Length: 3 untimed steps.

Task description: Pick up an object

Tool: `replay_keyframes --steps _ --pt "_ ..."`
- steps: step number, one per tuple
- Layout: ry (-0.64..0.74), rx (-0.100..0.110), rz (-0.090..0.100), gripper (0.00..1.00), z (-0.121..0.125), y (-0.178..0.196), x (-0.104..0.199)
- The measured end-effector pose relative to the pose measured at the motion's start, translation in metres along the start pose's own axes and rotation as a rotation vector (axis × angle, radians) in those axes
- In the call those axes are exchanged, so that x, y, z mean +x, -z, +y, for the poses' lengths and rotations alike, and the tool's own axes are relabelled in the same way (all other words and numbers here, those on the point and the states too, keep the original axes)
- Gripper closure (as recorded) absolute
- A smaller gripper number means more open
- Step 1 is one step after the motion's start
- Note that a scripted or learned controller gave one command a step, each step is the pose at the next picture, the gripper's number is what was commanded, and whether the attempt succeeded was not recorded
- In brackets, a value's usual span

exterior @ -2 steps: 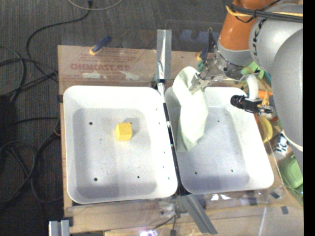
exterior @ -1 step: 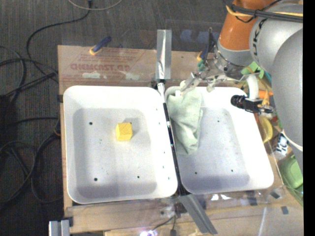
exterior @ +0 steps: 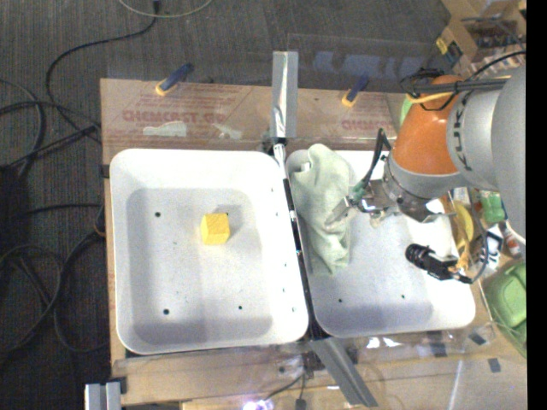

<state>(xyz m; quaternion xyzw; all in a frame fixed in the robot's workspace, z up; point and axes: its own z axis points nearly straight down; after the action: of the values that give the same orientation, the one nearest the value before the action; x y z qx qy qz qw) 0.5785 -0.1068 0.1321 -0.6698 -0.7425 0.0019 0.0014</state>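
The gripper (exterior: 349,207) hung over the right bin (exterior: 376,310), its fingers touching a pale green cloth (exterior: 327,203) by the divider; whether they were apart or together could not be told. A yellow block (exterior: 215,228) sat in the left bin (exterior: 171,314). The backboard (exterior: 222,118) bore faded, unreadable red lettering.

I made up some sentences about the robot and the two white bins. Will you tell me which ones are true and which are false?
1. A yellow block sits in the left bin. True.
2. A pale green cloth lies in the right bin. True.
3. The cloth is in the same bin as the yellow block. False: they lie in different bins.
4. The gripper is over the left bin. False: it is over the right bin, at the cloth's edge.
5. The arm has an orange band. True.
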Motion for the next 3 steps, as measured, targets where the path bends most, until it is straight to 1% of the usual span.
replay_keyframes --steps 1,2,3 --pt "0.077 -0.021 -0.001 0.0 -0.005 -0.038 -0.015" --pt "0.152 -0.032 -0.011 0.0 -0.03 -0.037 -0.006" --pt "0.205 -0.034 -0.013 0.0 -0.064 -0.037 0.012"
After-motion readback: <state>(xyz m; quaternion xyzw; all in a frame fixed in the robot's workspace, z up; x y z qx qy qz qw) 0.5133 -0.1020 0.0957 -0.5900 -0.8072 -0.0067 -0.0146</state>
